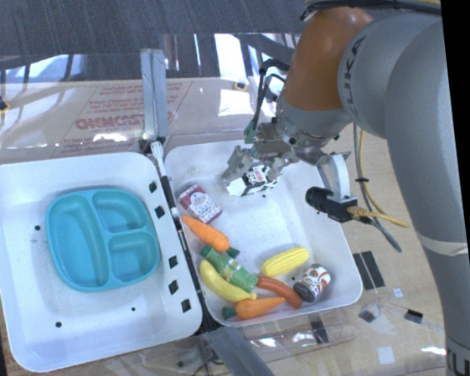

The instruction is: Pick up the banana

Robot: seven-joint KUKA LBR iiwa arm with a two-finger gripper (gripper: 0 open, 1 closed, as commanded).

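Observation:
The banana (215, 285) is yellow and lies along the left wall of the right bin (306, 217), near its front corner. A green bottle (228, 268) rests partly over it. My gripper (252, 169) hangs over the back of the right bin, well away from the banana and up the view from it. Directly under the gripper sits a small black-and-white carton (257, 180). Whether the gripper touches it is hidden by the wrist.
Around the banana lie an orange carrot (206, 232), a second carrot (259, 306), a red pepper (279, 291), a corn cob (284, 262) and a small can (313, 282). A red-and-white packet (199, 202) sits near the divider. The left bin holds a blue divided tray (102, 238).

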